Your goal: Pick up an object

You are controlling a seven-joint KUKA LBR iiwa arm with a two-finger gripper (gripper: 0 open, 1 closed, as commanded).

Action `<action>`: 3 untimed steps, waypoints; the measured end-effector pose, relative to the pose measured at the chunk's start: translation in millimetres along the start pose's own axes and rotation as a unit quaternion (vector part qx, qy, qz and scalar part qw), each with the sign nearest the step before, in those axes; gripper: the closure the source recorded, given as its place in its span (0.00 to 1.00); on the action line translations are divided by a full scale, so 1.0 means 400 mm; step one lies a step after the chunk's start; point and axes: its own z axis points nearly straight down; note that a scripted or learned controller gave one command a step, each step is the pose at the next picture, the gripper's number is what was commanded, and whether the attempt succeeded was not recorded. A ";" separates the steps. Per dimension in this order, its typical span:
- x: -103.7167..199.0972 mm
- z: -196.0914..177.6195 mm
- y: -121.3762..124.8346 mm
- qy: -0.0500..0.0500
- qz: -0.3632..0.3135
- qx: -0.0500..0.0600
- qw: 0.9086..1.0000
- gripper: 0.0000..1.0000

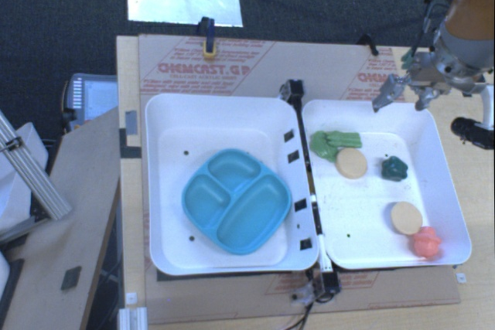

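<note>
We see the gripper (405,94) hanging above the far rim of the right bin (445,158), near that bin's back right corner, with the grey arm and its orange band (472,11) rising toward the upper right. Its two fingers are spread apart, one pointing left and one down, and nothing sits between them. In the right bin lie five small things: a light green leafy toy (336,143) near the divider, a tan round disc (352,163) touching it on its lower right, a dark green lumpy piece (394,168) to the right of that disc and apart from it, a second tan disc (406,217) lower down, and a pink toy (426,243) just beside it in the near right corner. All of these lie well below the gripper and apart from it. The left bin (170,166) holds a blue divided plate (236,201) with three compartments, lying flat and turned at a slant.
</note>
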 end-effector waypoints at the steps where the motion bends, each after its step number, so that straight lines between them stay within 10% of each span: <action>1: 0.001 -0.020 0.004 -0.001 -0.001 -0.006 1.000 0.00; 3: 0.008 0.287 -0.005 0.000 0.000 -0.004 1.000 0.00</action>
